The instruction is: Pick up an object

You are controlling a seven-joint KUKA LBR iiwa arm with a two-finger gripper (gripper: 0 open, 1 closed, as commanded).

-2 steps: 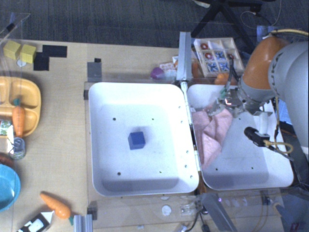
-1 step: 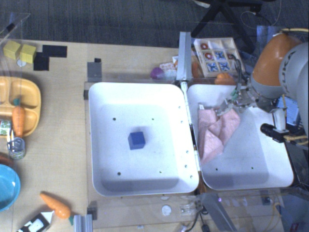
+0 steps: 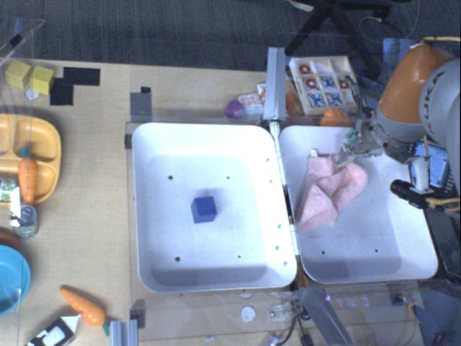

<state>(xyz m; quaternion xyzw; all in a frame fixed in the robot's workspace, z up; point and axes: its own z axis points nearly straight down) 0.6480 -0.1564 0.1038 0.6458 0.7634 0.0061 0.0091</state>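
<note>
A blue cube point(image 3: 204, 208) sits near the middle of the left bin point(image 3: 155, 150). A pink cloth point(image 3: 328, 190) lies crumpled in the right bin point(image 3: 403, 258), toward its left side. My gripper point(image 3: 348, 152) reaches in from the right and is down at the cloth's upper right edge, touching or just above it. The grey arm with its orange band point(image 3: 407, 85) stands over the right bin's far right corner.
A board with red and blue tiles point(image 3: 322, 83) and small toys lie behind the bins. A yellow tray with a carrot point(image 3: 27, 179), a blue bowl point(image 3: 11, 280) and another carrot point(image 3: 85, 306) are at the left. A black cable part point(image 3: 414, 193) overhangs the right bin.
</note>
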